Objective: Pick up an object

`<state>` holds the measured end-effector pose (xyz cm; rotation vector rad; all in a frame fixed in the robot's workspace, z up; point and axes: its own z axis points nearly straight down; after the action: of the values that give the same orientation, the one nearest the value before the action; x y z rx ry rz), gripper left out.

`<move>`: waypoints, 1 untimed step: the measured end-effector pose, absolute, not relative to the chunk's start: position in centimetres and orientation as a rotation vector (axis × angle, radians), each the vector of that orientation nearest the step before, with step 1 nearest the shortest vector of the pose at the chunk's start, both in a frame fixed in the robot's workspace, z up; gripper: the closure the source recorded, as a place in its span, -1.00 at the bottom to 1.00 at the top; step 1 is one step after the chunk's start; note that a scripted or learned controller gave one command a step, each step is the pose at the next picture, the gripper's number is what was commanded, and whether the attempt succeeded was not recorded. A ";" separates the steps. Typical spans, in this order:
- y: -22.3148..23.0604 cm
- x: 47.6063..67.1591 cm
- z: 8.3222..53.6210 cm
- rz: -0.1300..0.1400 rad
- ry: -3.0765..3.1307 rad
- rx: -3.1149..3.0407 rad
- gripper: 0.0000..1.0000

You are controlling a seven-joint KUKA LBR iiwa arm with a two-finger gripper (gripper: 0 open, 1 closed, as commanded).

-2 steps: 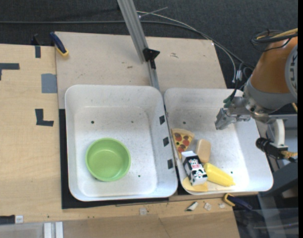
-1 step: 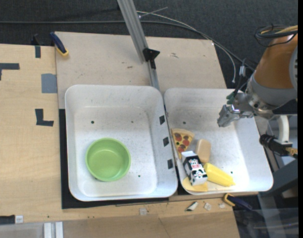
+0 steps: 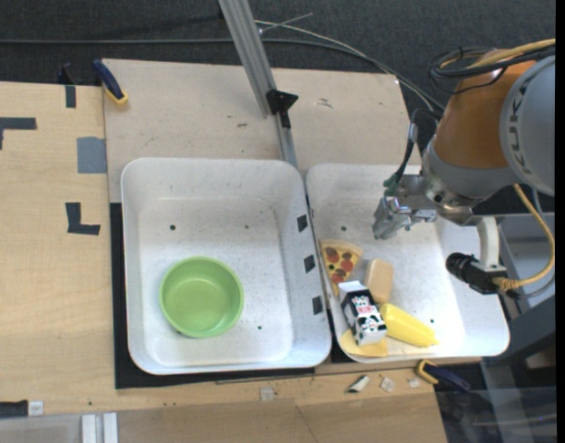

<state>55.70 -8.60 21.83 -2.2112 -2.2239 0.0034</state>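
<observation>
Nothing lifted yet; I judge the pick not begun. Nearest me, at 5 o'clock in the right bin (image 3: 467, 340), lie a corn cob (image 3: 410, 327), carton (image 3: 364, 315), cheese (image 3: 379, 280) and pizza slice (image 3: 340, 260), bunched by the left wall. Gripper (image 3: 390, 220) hovers at 12 o'clock of them; cannot tell its jaws' state. Open floor to their right. Bowl (image 3: 202, 296) sits in the left bin (image 3: 209, 178).

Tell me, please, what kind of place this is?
Probably a robotics lab bench set up for grasping trials. A grey and orange arm reaches over two white bins holding toy food, such as a pizza slice, and a green bowl.
</observation>
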 end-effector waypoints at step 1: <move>-4.0 55.2 22.2 0.004 -2.223 -2.210 1.00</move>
<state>55.20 -3.96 22.25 -2.2104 -2.2226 0.0043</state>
